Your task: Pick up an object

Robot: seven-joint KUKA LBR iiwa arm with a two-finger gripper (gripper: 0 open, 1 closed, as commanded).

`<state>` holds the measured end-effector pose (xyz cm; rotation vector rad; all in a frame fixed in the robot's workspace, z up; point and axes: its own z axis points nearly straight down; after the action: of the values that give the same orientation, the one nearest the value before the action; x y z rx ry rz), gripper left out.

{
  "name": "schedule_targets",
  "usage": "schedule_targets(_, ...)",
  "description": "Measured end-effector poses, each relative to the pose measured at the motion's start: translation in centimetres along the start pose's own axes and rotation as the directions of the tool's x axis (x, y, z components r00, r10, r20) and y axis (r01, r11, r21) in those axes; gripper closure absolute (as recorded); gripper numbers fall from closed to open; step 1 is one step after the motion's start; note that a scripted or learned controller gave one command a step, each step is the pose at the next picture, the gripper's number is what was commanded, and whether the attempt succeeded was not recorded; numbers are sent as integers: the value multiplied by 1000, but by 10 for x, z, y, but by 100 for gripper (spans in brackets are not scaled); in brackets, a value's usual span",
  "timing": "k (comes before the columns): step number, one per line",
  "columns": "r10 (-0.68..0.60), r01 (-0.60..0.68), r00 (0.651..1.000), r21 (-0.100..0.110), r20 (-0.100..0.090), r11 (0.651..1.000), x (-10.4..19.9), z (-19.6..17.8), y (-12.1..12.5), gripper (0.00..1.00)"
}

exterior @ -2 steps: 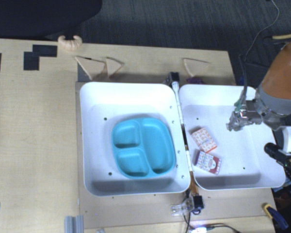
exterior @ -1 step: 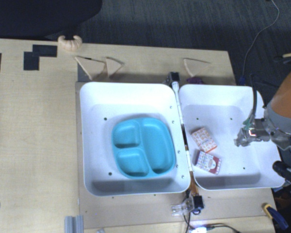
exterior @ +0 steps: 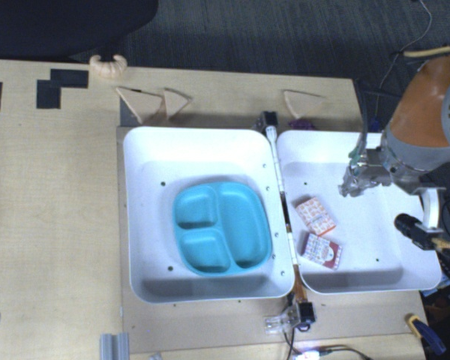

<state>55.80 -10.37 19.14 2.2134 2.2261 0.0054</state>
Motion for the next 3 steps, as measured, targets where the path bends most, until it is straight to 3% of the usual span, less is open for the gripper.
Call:
schedule_targets(1, 3, -3, 1000, 1, 3, 1000, -77, 35, 14, 100)
schedule_targets(2, -2, 2, 1000, -2, 0, 1000, -9, -25, 73, 100)
schedule_targets(3, -2, 2, 1000, 1, 0, 1000, 41, -26, 104, 100)
